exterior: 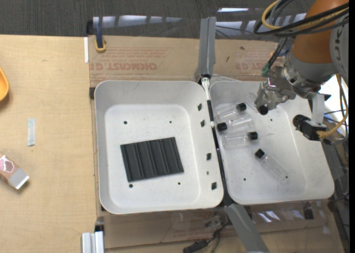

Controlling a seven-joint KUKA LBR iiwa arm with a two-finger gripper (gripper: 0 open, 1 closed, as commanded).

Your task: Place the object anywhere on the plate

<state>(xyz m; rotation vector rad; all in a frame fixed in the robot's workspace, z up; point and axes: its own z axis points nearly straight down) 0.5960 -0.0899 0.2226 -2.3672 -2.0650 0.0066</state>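
A dark grey ribbed plate [152, 158] lies flat in the left bin [111, 102], slightly below its middle. Several small clear vials with black caps lie scattered in the right bin [310, 185]: one near the back [238, 108], one by the left wall [223, 127], one in the middle [251, 135] and one further forward [260, 155]. My gripper [264, 103] hangs over the back of the right bin, just right of the rear vial. A small black shape [263, 110] sits at its tip; I cannot tell whether it is a vial cap.
A grey divider [207, 52] runs up between the bins. On the wooden bench at the left lie a small grey strip [31, 132] and a wrapped packet [13, 173]. A blue clamp [100, 40] stands behind the left bin. Cables [310, 127] hang at the right bin's right side.
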